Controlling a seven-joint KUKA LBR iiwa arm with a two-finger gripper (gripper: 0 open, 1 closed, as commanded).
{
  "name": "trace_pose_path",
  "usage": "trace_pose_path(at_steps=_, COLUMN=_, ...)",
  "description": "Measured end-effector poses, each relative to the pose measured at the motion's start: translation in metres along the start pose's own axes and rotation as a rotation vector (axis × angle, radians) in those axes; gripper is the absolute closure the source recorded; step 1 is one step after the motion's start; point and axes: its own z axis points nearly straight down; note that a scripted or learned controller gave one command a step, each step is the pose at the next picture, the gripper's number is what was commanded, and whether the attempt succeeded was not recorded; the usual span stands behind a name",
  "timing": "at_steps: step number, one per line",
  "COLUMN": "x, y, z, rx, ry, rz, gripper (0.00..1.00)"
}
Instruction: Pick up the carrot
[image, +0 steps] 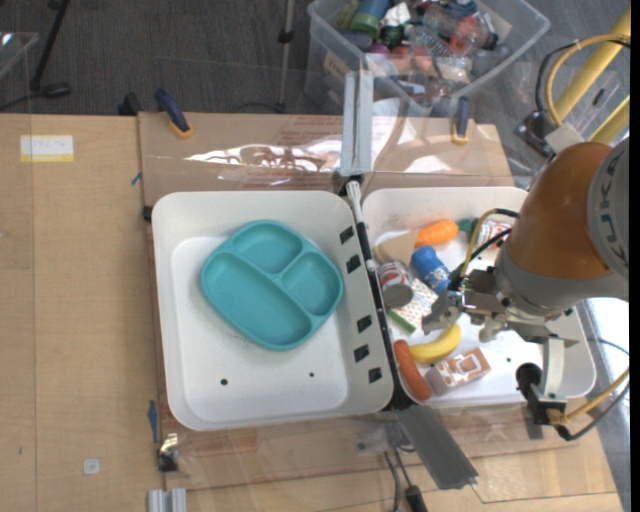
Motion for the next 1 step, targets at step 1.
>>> trace_pose_path(at_steps=1, x=0.0587, y=-0.0228, z=-0.0128, rx=0.000, ry=0.000, rz=-0.002, gripper=0.00)
